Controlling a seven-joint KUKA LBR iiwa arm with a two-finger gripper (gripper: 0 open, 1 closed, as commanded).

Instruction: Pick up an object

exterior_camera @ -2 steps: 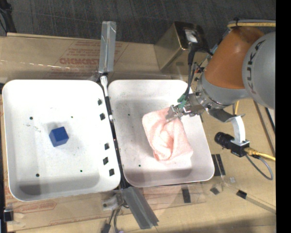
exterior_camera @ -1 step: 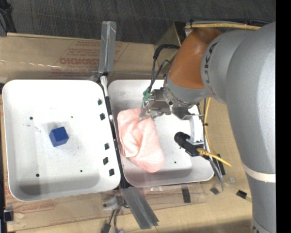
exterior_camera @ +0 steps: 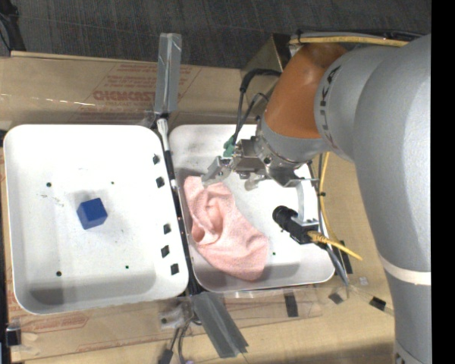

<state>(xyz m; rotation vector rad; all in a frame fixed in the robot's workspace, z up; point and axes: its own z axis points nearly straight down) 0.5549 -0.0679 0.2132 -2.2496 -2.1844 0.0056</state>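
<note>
My pincer (exterior_camera: 226, 170) hangs low in the white shallow right bin (exterior_camera: 205, 139), near that bin's far wall and pointing toward the divider side. From this slanted view I cannot tell how wide it stands. Nothing shows lifted in it, so I judge it to be carrying nothing.

Just below its tip begins the crumpled pink cloth (exterior_camera: 226, 233), a soft towel-like rag lying in a heap along the near left part of the same bin. The upper edge of the cloth is right beside my tip, but I cannot say whether they touch.

This is the thing nearest to me, so I take it as my object. It should be light and limp, with no stiffness, so it will sag and drape once raised. It will not slip or break, but a shallow pinch may catch only one thin layer. I judge the best hold to be on a raised fold, such as the bunched ridge near its upper end, taken from above and closed deep.

Further out, across the divider, the white shallow left bin (exterior_camera: 30, 158) holds a small blue cube (exterior_camera: 92, 212), well apart from me. It looks rigid and easy to grip by two flat faces. Brown cardboard (exterior_camera: 76, 82) lies beneath both bins.
</note>
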